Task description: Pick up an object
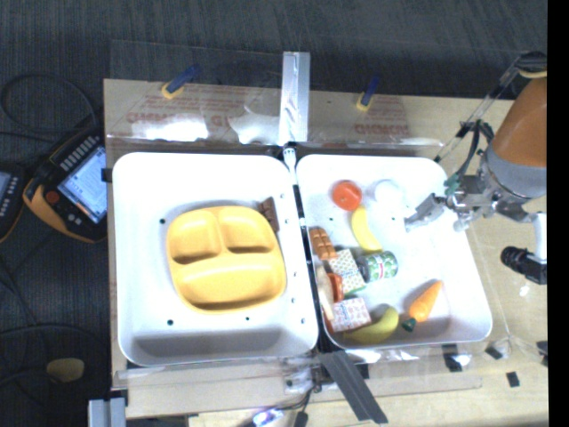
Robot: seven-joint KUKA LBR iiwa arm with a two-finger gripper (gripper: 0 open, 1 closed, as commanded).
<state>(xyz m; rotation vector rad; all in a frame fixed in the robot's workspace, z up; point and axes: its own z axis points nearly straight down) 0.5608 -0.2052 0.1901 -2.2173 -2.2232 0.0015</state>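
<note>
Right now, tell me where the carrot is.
The carrot lies in the right bin, near its front right corner, just right of the banana and below the green can.

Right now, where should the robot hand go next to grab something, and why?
Probably a short move left and down into the right bin. The gripper sits over that bin's upper right part with nothing between its fingers, and the nearest things, the white ball and the small banana, lie just to its left.
</note>
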